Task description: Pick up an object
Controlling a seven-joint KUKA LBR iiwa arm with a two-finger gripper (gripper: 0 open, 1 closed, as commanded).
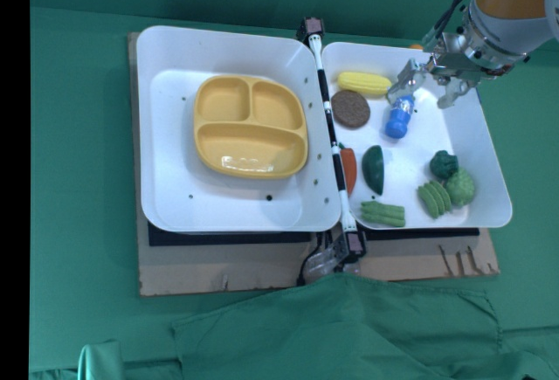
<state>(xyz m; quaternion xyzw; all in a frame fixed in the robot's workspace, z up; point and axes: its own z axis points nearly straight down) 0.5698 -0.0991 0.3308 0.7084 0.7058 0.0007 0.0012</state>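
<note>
Robot lab, green-draped bench [79, 151], white bins [166, 55]

Two bins sit side by side on the tabletop [79, 151]. The left bin [166, 195] holds a divided plate [251, 125]. The right bin [489, 186] holds a bottle [398, 119] at its far end, a patty [351, 108] to the bottle's left, and vegetables [445, 182] along its near end.

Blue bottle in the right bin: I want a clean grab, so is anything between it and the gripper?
Nothing visible. The gripper hangs just above and right of the blue bottle. The yellow corn and brown patty lie to the bottle's left, apart from it.
</note>
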